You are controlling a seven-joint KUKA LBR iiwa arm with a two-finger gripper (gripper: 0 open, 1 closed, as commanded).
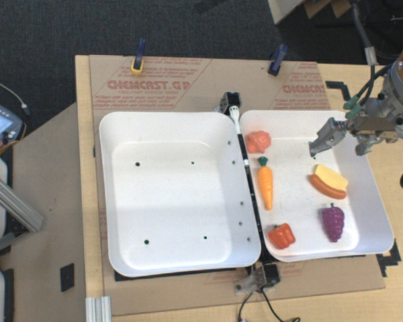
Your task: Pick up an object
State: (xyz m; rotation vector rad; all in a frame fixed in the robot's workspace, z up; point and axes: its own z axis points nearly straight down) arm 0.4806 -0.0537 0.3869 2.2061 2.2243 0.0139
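The gripper [338, 139] hangs over the far part of the right bin [383, 210], with its two fingers spread apart and nothing between them. One finger [324, 139] points down and left toward the bin floor; the other sits near the bin's right rim.

Five toy food items lie in the right bin. A pink-red lumpy piece [258, 141] lies at the far left corner, close to the divider where the two bins meet. A carrot [265, 187] lies just near of it, lengthwise along that divider, with its green top toward the far side. A red pepper [281, 235] sits at the near left, close to the near rim. A yellow and orange wedge, possibly a sandwich or cheese slice [330, 182], lies below the gripper, toward the right of the bin. A purple grape bunch [333, 222] lies just near of the wedge, close to the near right rim.

Open floor remains in the middle of the right bin, between the carrot and the wedge. The left bin [114, 200] shows bare white floor with four small dark dots.
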